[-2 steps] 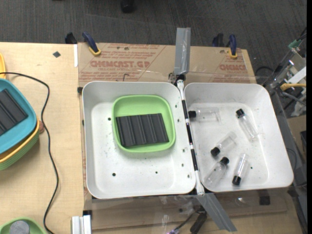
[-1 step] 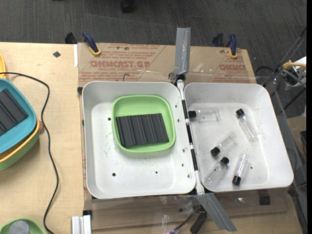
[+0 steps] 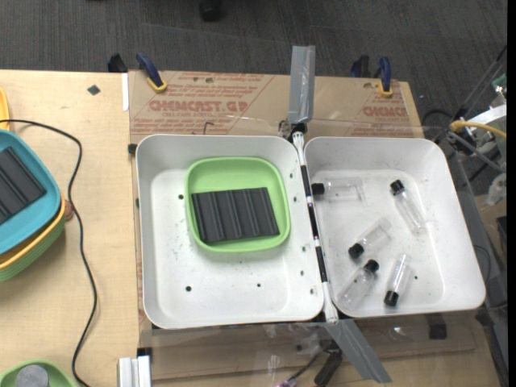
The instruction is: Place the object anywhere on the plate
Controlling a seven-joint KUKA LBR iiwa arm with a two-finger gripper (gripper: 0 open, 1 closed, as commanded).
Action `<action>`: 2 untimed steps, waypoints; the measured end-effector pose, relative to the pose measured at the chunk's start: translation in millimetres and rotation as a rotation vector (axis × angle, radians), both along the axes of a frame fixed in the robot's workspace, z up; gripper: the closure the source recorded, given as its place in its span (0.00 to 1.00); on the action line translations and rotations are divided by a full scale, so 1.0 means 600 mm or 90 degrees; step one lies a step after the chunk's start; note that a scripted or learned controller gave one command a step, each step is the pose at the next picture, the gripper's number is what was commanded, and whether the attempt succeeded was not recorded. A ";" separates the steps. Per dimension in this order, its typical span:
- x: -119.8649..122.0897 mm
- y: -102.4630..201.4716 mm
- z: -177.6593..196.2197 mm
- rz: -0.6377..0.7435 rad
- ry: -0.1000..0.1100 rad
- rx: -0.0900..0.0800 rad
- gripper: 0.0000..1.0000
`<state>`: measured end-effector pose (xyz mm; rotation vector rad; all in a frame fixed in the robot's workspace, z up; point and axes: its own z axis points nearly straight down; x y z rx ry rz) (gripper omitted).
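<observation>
Camera view: the green plate (image 3: 236, 172) sits in the left bin (image 3: 161, 280), toward its far side, with a black ribbed mat (image 3: 239, 214) covering most of its floor. The things to be moved are in the right bin (image 3: 451, 216): five clear vials (image 3: 369, 240) with black caps, all lying on their sides. None is on the plate, so the task looks unstarted. Whether the claw is apart or together I cannot tell.

The likely troubles, as I judge them:

- The vials are round and smooth, so a pinch that lands off-centre could squirt one sideways and close on nothing.
- They are see-through against a white floor (only the caps stand out), so a pick aimed at a cap may catch just the tip.
- The middle vial and the near-left vial (image 3: 355, 279) lie close together, and a descent there could knock one while reaching for the other.
- The far-left vial (image 3: 339, 189) lies near the wall between the bins, leaving little room on that side.
- A vial released across the mat's ribs may roll; the raised rim should stop it, unless it is dropped on the rim itself.
</observation>
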<state>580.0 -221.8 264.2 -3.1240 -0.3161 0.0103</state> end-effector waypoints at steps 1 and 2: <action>-0.012 0.000 -0.005 -0.001 0.000 0.000 0.00; -0.004 0.001 -0.012 0.002 -0.001 0.000 0.00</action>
